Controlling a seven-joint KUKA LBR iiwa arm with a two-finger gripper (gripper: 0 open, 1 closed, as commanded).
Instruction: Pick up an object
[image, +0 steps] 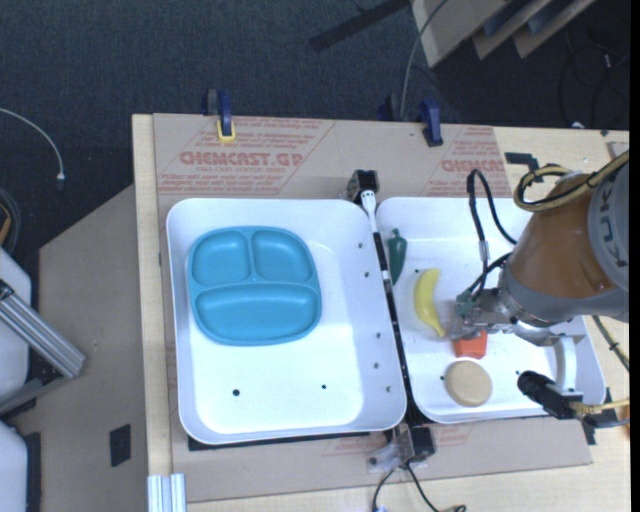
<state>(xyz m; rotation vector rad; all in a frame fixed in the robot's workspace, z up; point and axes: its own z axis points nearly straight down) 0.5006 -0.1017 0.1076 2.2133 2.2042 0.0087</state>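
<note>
Dark carpet around a board-topped counter (300, 150), two shallow white bins side by side on it.

Orange object (471, 347) in the right bin (440, 215), toward the bin's 6 o'clock edge, directly beneath the tool (468, 320). Close enough to look like contact, though not confirmable from this slant. Tool's opening impossible to tell, masked by the grey wrist above it; nothing visibly held.

Crowded neighbours: yellow banana (429, 300) just beside, at 10 o'clock from the orange object; tan round piece (468, 383) just beside at 6 o'clock; green pepper-like item (397, 252) farther off at 11 o'clock, against the divider between the bins. Blue divided plate (256, 285) well apart in the left bin (200, 400), out of play.

Likely troubles, judged from this layout:
- A closing grasp catching the banana's end as well, or pushing it aside, given so little room at 10 o'clock.
- A small, smooth-looking target squirting out toward the tan piece if pinched off-centre.
- A grip too shallow, with the piece slipping free on the lift.
- Black cable (478, 225) looping at 12 o'clock from the wrist, possibly dragging or snagging during the rise.
</note>
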